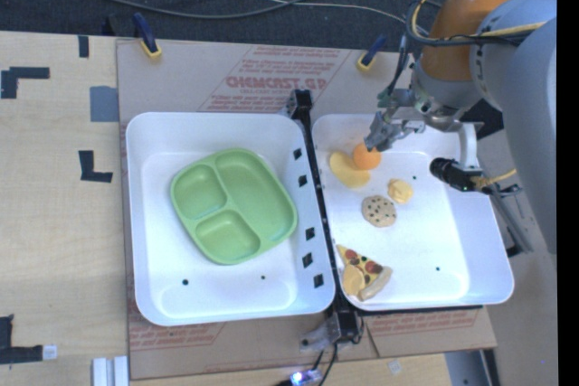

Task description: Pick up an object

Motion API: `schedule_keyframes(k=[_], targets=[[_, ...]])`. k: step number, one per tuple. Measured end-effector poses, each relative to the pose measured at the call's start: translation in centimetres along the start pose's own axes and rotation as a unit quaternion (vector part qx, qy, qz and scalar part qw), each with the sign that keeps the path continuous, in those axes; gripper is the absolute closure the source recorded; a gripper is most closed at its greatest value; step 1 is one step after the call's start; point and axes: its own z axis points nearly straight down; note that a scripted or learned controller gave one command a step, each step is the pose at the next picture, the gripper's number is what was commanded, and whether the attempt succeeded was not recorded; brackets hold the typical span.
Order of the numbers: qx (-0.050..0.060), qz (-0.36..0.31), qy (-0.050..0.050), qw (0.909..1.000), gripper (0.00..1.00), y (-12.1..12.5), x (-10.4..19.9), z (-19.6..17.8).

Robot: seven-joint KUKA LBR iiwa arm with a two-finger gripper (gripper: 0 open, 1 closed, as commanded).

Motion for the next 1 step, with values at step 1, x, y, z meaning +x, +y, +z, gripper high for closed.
schedule_keyframes(k=[1], targets=[[-0.001, 0.0, 0.0, 1.0, 1.0, -0.08, -0.19, -6.33]])
